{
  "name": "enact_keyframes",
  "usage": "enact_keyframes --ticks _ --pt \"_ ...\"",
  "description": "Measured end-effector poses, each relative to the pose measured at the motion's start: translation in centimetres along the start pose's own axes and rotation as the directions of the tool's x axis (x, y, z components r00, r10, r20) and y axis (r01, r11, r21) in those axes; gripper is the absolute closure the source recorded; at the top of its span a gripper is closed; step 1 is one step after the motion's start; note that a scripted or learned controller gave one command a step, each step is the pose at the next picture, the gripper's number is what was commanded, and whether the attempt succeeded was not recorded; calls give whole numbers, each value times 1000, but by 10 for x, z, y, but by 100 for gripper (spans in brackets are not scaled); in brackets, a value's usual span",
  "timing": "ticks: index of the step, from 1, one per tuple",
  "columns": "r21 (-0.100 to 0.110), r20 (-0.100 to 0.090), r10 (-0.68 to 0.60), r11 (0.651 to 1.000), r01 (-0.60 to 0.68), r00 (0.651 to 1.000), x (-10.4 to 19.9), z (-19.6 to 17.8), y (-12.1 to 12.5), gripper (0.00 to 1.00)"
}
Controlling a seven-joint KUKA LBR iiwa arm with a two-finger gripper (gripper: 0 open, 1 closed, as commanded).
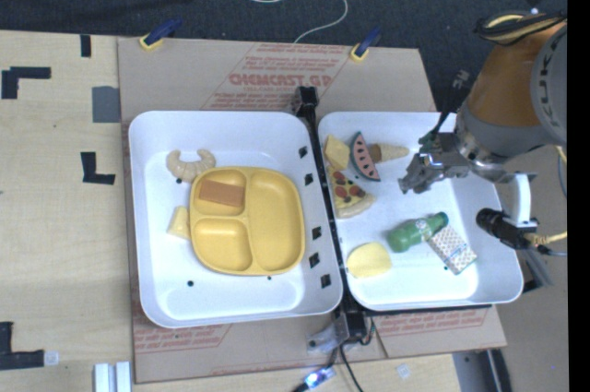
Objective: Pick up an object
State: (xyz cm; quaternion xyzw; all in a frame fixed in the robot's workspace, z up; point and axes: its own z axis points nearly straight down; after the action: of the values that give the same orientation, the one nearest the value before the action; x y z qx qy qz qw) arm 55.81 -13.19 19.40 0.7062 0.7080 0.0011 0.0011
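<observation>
My gripper (417, 176) hangs over the right bin (489, 287), in its upper middle part, right of the watermelon slice (365, 156). Nothing shows between its fingers. Below it lies a green bottle (415, 232) next to a small checkered box (452, 248). A pizza slice (348, 192) rests by the bin's left wall, with a yellow cheese wedge (336, 150) above it and a pale cone piece (395, 152) beside the watermelon. A yellow lemon-like piece (369, 260) sits at the bin's lower left.
The left bin (152, 289) holds a yellow divided plate (267, 224) with a brown slab (221, 192) in it, a croissant (188, 162) and a yellow wedge (178, 221). A black clamp on a divider (305, 100) sits between the bins. The arm (516, 95) fills the right side.
</observation>
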Motion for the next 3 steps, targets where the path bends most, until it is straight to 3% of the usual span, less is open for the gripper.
enact_keyframes --ticks 1,3 --pt "1 0 1 1000 -1 1000 1 -32 1 100" --pt "4 -2 -5 1000 5 1000 97 -16 48 100"
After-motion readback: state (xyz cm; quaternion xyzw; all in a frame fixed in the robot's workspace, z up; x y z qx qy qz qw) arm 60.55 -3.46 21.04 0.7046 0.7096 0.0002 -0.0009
